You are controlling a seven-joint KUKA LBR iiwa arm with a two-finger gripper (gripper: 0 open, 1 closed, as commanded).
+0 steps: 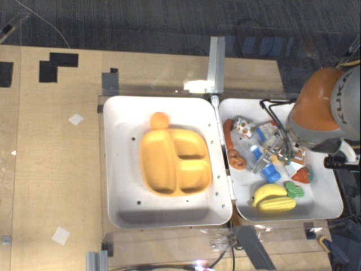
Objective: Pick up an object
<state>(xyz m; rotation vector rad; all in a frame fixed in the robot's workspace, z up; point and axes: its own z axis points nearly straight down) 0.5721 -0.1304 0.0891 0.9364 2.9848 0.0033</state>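
While the arm (324,109) reaches in from the right, its orange band sits over the right bin's (333,210) upper right and the wrist angles down-left into the pile. Gripper (274,151) sits low among the toys at bin centre; can't tell how its tips are set, clutter hides them. Blue pieces (271,173) lie touching or just beside it. Yellow banana (272,198) lies below, near the front wall, green piece (294,189) against it. Red-orange toy (302,175) to the right. Left bin (115,151) has a yellow divided tray (174,161) and an orange ball (159,120).
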